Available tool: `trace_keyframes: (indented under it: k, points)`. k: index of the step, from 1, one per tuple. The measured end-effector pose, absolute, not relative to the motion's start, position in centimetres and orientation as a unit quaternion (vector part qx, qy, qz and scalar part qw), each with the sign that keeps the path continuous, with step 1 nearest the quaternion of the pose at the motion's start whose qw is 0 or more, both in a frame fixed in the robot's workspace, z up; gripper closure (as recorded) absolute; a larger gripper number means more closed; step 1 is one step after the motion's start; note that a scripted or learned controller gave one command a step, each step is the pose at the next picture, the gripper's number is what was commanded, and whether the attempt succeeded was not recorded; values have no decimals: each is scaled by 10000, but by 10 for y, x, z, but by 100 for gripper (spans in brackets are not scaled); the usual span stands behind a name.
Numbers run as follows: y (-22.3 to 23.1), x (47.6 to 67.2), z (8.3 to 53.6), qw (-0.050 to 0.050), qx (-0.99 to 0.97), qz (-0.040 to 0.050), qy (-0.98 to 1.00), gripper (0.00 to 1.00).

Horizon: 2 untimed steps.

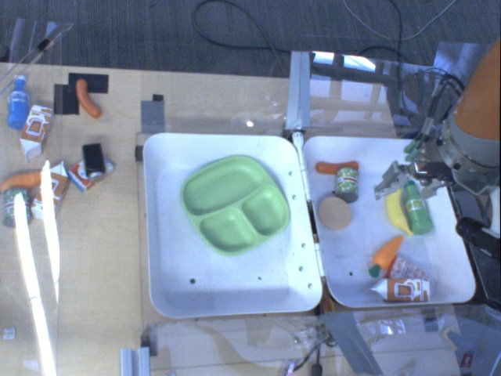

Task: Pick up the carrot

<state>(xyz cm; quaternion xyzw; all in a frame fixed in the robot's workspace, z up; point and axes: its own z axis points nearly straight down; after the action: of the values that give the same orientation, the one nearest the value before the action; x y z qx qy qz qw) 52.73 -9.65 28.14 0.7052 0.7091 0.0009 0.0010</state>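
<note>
Arm (477, 120) cut off by right edge. Banana (396, 214) partly hidden under green bottle (416, 211). Carton (403, 287) print too small to read.

I have one fixed camera, mounted above the desk (94, 233) and looking down at a slant, so the far edge of the desk and a strip of dark floor (156, 22) with cables sit along the top of my picture. It stands far enough back to take in both white bins whole: the left bin (168, 288) lies near the middle of the frame, the right bin (454, 288) toward the right side. The wooden desk surface fills the left third. The arm (477, 108) enters from the right edge, partly cut off by the frame. The near edge of the desk runs along the bottom.
</note>
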Motion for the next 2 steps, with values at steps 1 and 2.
trace_keyframes:
  k: [1,2]
  points:
    - [-117,488,177,0,7117,4,7025,0]
    - [-134,493,91,108,6364,44,7713,0]
